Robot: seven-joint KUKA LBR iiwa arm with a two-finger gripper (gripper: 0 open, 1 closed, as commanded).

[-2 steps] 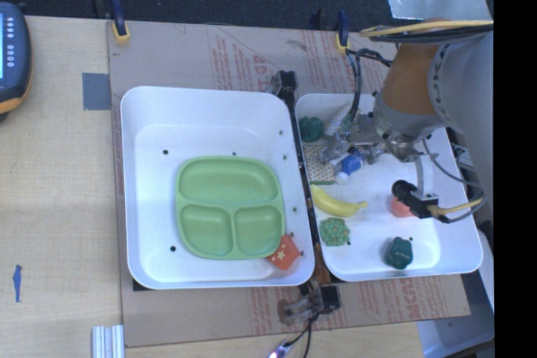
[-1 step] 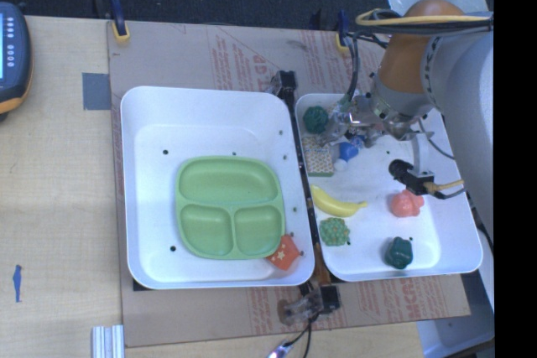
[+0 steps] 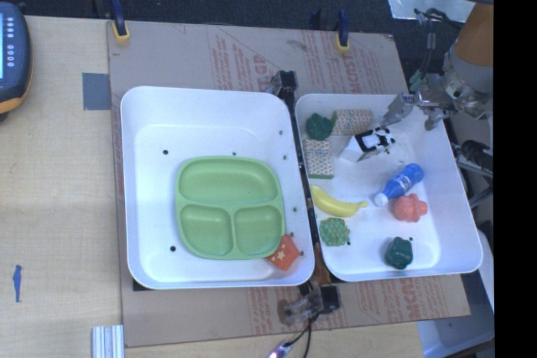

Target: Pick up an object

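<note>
1. since the task names no particular obj, the nearest candidates sit in the right bin (image 3: 457, 180): a small black-and-white toy (image 3: 375, 142) just below-left of the gripper (image 3: 406, 105), a blue bottle (image 3: 398, 183), a pinkish-orange lump (image 3: 409, 208), a banana (image 3: 336, 202), a light green broccoli-like piece (image 3: 334, 231), two dark green pieces (image 3: 398, 252) (image 3: 319, 127) and a couple of patterned sponge-like blocks (image 3: 318, 158).
2. gripper hangs over the bin's upper right, near the toy; can't tell whether it's spread or closed, too small and blurred. nothing visibly held.
3. handling, my guess: all look like light plastic or foam play items, not fragile. bottle is smooth and round, lying on its side, prob rolls or slips; take it across the body, not the cap. banana is curved and slick, grip mid-length.
4. black-and-white toy is closest but irregular; pinch across its narrowest part.
5. sponge blocks prob soft, compress easily, forgiving grip.
6. left bin (image 3: 138, 180) holds a green divided plate (image 3: 228, 207) and an orange piece (image 3: 284, 252) touching the plate's corner.
</note>
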